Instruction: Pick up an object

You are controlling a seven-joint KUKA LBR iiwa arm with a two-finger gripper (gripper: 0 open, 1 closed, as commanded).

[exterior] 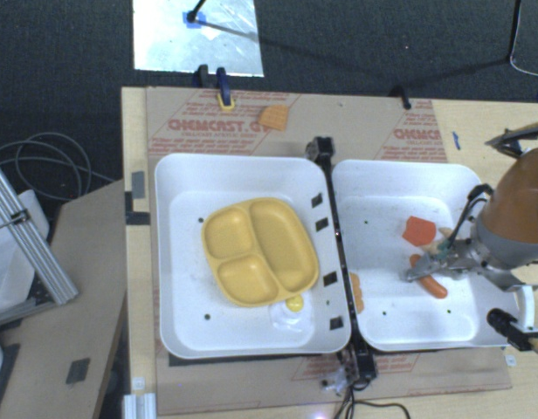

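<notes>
Nearest the camera, at the front edge of the left bin (177,234), a small clear cup-like piece (286,317) is seen with a small yellow object (293,303) just behind it, both lying just beside the front rim of a yellow divided plate (260,251). That plate has three compartments and is set at a slant near the middle of the left bin.

In the right bin (400,334), the task's things are found towards the right side: an orange sausage-shaped piece (434,287) lies on the bin floor, and an orange-red block (418,230) lies just behind it, nearer the bin's back edge. The gripper (424,270) is lowered into this bin from the right, its metal tip resting at the sausage-shaped piece, between it and the block. Whether the piece is touched or merely overlapped cannot be told, and nothing is clearly seen between the fingers. How far apart the fingers stand cannot be told either, since they are seen as one blurred metal shape.

An orange-brown item (356,291) is seen at the left edge of the right bin, against the black divider where the two bins meet; its kind cannot be made out.

Behind the bins, on the cardboard sheet (409,133) covering the bench, a small tan biscuit-like piece (273,116) lies near the back edge, and a yellow-and-black clamp (224,90) is fixed at that edge. Grey with an orange band, the arm (518,212) is seen at the right edge of the bench.
</notes>
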